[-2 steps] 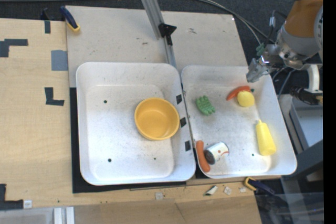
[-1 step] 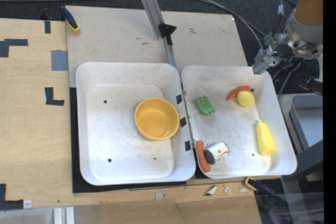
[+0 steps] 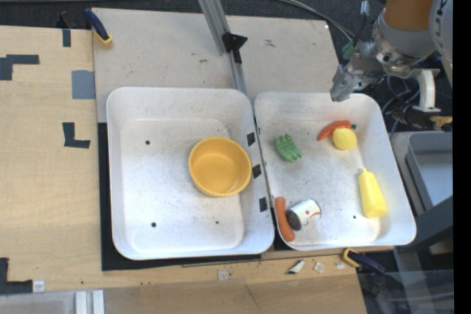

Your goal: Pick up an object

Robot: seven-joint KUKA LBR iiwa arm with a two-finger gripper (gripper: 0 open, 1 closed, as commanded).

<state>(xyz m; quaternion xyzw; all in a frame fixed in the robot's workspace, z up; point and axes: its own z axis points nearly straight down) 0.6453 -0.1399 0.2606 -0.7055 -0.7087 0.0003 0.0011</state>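
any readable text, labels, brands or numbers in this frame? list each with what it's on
None can be read.
Yellow bowl, left bin: no print visible.
Green toy, yellow corn-like piece, yellow-and-red item, orange carrot-like piece, right bin: no lettering visible.
White-and-dark item: any marking is too small to tell.
Arm's orange band and tool: no legible logo.
Small tag on the bench's bottom-left edge: too blurred to read.
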